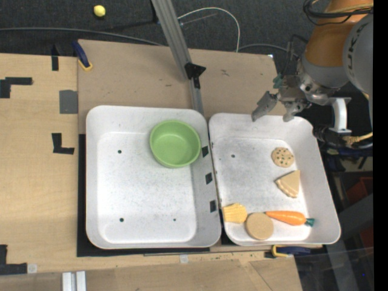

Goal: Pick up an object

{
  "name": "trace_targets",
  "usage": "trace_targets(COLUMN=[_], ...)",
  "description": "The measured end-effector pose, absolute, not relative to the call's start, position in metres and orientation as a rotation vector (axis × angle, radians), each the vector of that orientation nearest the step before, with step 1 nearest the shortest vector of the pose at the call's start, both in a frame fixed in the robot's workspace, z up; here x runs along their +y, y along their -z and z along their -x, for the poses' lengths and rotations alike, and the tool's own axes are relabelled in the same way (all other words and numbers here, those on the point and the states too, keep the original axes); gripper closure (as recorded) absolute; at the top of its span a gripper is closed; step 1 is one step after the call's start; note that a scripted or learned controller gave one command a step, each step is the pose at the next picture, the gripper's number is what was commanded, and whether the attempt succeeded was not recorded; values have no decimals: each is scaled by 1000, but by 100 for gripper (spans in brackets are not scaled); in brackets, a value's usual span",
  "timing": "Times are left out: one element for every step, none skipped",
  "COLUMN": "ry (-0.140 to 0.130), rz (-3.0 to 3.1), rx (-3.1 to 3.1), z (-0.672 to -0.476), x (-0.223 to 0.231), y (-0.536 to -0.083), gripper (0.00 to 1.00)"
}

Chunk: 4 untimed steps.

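While the gripper (pixel 276 110) hangs open and empty, the cookie (pixel 282 157) lies well below it.

Even overhead light, slightly soft focus

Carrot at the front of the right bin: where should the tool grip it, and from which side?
Likely across the middle of the carrot body, coming straight down. It lies flat, long axis across the bin, green tip toward the right wall. Close across its narrow width; the round biscuit crowds its left end.
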<state>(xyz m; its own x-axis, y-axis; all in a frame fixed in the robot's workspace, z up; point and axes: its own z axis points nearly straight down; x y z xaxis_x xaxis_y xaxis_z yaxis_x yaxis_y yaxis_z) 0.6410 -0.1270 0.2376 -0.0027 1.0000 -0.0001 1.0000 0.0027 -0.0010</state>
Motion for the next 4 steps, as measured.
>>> trace_targets(ry=[-2, -9, -10, -5], rz=[2218, 2215, 2217, 2218], rx=[-2224, -2220, -2219, -2223], z=[-641, -640, -639, -638], x=[-127, -124, -133, -132], y=[-238, -173, -113, -87], gripper=[0, 0, 0, 0])
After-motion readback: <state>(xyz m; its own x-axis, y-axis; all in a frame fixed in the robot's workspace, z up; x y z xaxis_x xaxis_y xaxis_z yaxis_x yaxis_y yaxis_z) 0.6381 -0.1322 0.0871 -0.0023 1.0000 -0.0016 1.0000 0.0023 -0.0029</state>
